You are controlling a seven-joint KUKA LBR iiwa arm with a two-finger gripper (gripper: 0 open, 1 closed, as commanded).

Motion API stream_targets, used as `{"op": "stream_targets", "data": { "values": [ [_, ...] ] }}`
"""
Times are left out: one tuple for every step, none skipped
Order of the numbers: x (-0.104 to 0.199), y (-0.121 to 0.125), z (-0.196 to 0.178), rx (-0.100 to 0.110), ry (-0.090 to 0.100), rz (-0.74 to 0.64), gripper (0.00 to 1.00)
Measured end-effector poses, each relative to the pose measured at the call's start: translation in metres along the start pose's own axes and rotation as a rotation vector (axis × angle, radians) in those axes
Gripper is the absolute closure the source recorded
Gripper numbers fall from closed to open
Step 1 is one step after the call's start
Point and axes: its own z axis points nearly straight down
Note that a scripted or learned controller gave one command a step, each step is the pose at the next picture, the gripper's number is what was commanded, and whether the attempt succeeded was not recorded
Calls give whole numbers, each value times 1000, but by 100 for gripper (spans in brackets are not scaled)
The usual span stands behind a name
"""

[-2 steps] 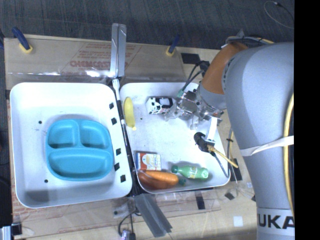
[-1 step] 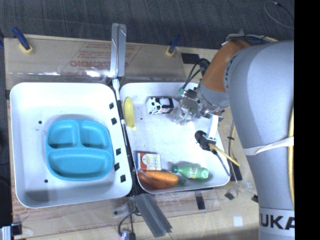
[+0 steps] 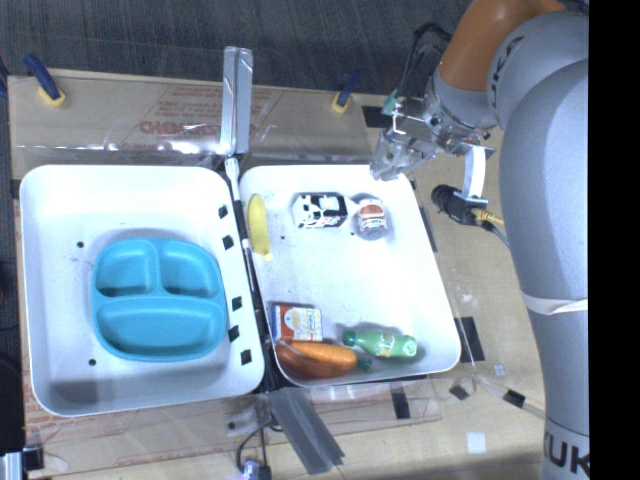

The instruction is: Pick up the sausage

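The sausage [image 3: 316, 358] is an orange-brown oblong lying along the near wall of the right bin [image 3: 437, 298], close to its near left corner. A small carton [image 3: 298, 322] touches it from behind and a green bottle [image 3: 383, 345] lies at its right end. My gripper [image 3: 392, 160] hangs over the far right corner of that bin, well away from the sausage and just beyond a small can [image 3: 371, 218]. Nothing shows in its grasp.
A yellow banana-like piece [image 3: 258, 224] lies by the right bin's left wall, and a black-and-white cow-patterned item [image 3: 320, 210] sits left of the can. The left bin [image 3: 40, 268] holds a blue divided tray [image 3: 158, 299]. The arm's grey body fills the right side.
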Motion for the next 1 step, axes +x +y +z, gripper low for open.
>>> {"op": "stream_targets", "data": {
  "values": [
    [3,0,-10,1,0,-8,100]
  ]
}}
